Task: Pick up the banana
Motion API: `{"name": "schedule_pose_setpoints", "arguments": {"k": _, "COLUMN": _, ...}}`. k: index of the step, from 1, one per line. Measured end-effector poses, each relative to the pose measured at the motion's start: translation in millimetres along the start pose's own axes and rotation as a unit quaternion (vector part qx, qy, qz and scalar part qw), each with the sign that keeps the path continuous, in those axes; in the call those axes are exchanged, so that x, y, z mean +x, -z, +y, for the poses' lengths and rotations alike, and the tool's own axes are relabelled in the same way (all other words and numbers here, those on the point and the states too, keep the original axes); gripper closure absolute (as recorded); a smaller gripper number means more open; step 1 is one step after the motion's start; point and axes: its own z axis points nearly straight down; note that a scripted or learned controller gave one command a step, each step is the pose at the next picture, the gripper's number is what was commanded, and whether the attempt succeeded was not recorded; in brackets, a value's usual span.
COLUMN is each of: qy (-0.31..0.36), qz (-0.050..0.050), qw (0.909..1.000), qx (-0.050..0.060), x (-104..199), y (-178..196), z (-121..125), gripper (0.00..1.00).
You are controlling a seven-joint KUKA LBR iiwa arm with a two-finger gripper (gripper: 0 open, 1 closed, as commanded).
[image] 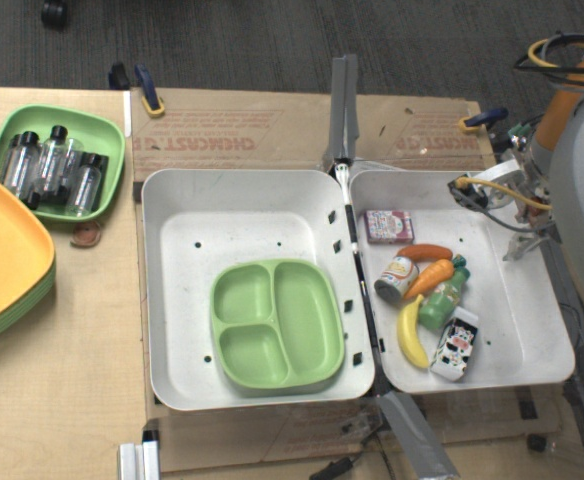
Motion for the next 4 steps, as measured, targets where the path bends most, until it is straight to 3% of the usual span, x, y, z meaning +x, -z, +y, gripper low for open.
{"name": "schedule_pose_setpoints", "arguments": {"k": 1, "qy": 0.002, "qz": -0.003, "qw": 1.0, "qx": 0.0, "x": -1.0, "y": 8.0, "z": -0.1, "gripper": 1.0}}
{"name": "schedule_pose_setpoints", "arguments": {"k": 2, "qy": 0.002, "qz": -0.003, "qw": 1.0, "qx": 0.0, "x": -1.1, "y": 7.7, "z": -0.2, "gripper": 0.0}}
{"name": "schedule_pose_setpoints", "arguments": {"k": 4, "qy": 0.002, "qz": -0.003, "qw": 1.0, "qx": 0.0, "x": -1.1, "y": 7.7, "z": -0.2, "gripper": 0.0}}
